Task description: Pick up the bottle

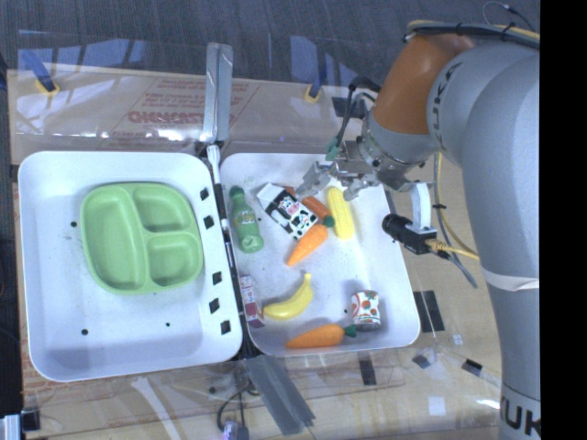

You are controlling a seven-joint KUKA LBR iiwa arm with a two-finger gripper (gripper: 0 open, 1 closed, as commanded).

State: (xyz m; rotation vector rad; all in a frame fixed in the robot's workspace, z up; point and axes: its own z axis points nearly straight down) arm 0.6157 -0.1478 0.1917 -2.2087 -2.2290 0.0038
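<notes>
A KUKA arm's end effector point(332, 174) hovers over the upper part of the right-hand bin point(390, 287), its fingers spread and holding nothing, above a yellow corn cob point(340, 213) and a cow-patterned carton point(290, 213). The green bottle point(244, 220) it is meant to pick up lies on its side against the bin's left wall, cap toward the top, well apart from the fingers and beyond the carton. To do the step well, the arm likely needs to travel left over the carton and the carrot point(307, 243), turn the fingers across the bottle's narrow width rather than along its length, and descend at mid-body. The wall just beside the bottle leaves little room for the outer finger, so a slightly inward approach looks safer. The green divided plate point(142, 238) sits in the left bin point(55, 337), out of the way.
</notes>
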